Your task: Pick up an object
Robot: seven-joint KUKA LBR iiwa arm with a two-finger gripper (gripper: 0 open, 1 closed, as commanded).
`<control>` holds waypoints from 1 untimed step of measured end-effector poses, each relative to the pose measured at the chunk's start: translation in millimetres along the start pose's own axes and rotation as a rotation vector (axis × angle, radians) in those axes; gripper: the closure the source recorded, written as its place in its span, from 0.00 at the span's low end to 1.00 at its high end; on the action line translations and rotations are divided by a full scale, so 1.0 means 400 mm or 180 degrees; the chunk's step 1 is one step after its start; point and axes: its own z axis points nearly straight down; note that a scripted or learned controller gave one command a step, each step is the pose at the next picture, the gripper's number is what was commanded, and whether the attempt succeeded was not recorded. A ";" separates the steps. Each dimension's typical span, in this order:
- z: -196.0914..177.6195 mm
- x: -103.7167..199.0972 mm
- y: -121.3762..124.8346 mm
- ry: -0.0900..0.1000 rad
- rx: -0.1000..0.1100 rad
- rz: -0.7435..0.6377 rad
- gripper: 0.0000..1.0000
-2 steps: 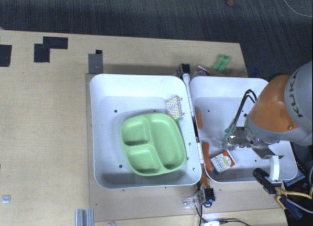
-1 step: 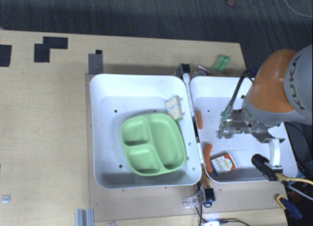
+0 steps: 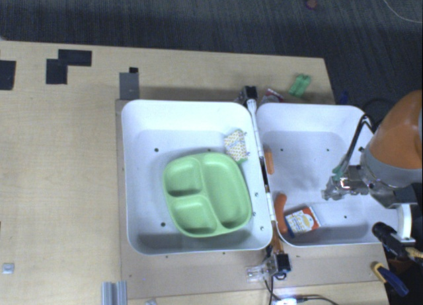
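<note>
target: small orange-and-white packet [image 3: 301, 220] lying flat near front-left corner of right bin [image 3: 310, 122], touching an orange carrot-like piece [image 3: 280, 208] | claw [image 3: 338, 188] hovers just right of it, empty, opening unreadable | advice: shift left, descend squarely, close across packet's short side

Lab — bench [image 3: 59, 165], two bins [image 3: 135, 165]
</note>
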 end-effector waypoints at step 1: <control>0.030 -0.063 0.000 0.0001 -0.0001 0.0003 1.00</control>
